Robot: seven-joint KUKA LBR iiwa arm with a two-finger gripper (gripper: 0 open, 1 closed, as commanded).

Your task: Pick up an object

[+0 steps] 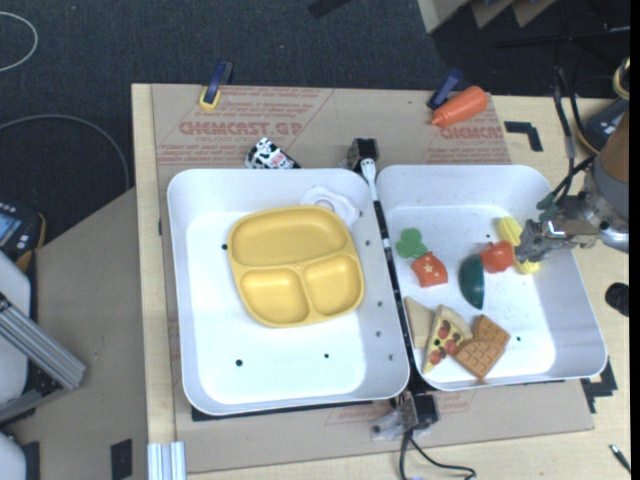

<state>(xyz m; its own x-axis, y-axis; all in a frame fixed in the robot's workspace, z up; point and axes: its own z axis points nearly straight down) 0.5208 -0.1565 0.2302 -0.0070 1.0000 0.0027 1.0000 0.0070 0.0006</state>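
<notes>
Camera view looks down on a counter (200,438) topped with a brown cardboard sheet, where a yellow-and-blue clamp (213,86) and a small black-and-white cow figure (270,155) sit behind the left bin (200,368). That bin carries a yellow three-compartment plate (295,265), with a small white round lid (333,204) just behind the plate's far rim. An orange-and-blue clamp (458,104) lies on the cardboard behind the right bin (570,308). Inside the right bin, toy foods are spread out: a green broccoli piece (409,241) near the left wall, a red strawberry (430,270) touching it on the near side, a pizza slice (443,338) toward the front, a brown waffle (485,346) touching the pizza's right side, and a dark green oval piece (472,283) in the middle. A red tomato-like piece (498,258) sits just right of the green oval, with a yellow piece (511,231) behind it. The gripper (530,248) reaches in from the right and sits low over the bin, just beside the red piece and touching or overlapping the yellow one; whether it is released or clenched cannot be told from this angle
</notes>
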